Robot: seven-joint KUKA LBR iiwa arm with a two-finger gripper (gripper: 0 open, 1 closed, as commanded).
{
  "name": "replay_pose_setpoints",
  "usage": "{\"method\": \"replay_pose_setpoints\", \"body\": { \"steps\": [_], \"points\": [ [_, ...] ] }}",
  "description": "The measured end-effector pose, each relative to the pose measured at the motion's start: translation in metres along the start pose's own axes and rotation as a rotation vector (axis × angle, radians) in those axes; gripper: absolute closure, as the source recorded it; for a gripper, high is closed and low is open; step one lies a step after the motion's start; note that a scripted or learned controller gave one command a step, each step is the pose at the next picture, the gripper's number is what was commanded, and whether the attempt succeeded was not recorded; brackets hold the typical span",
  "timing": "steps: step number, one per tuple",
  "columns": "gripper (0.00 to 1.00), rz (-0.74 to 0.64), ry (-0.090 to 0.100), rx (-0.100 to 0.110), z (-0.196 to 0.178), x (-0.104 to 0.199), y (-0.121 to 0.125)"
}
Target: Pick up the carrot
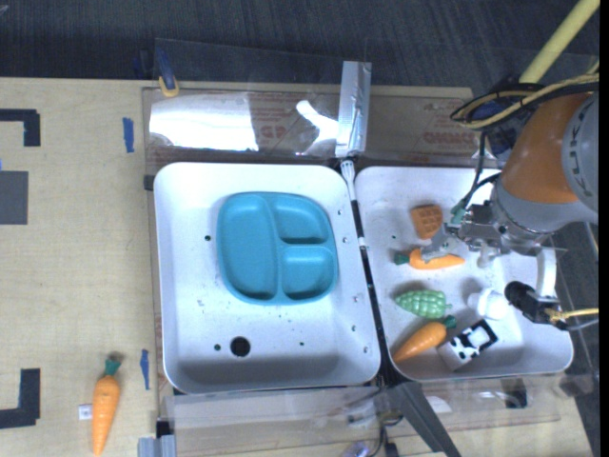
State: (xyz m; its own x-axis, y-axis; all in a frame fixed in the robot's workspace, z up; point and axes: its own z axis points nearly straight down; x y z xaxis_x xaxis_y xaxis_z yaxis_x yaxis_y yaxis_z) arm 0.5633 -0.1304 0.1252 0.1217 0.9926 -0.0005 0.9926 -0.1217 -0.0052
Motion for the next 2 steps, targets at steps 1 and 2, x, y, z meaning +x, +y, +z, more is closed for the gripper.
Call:
{"method": "replay_pose_setpoints", "body": {
  "steps": [1,2],
  "points": [
    [0.00,-0.225,-0.001,-0.043,0.022,0.009,0.012],
    [0.00,-0.097,0.000,-0.010,0.039,0.033,-0.020]
  ]
}}
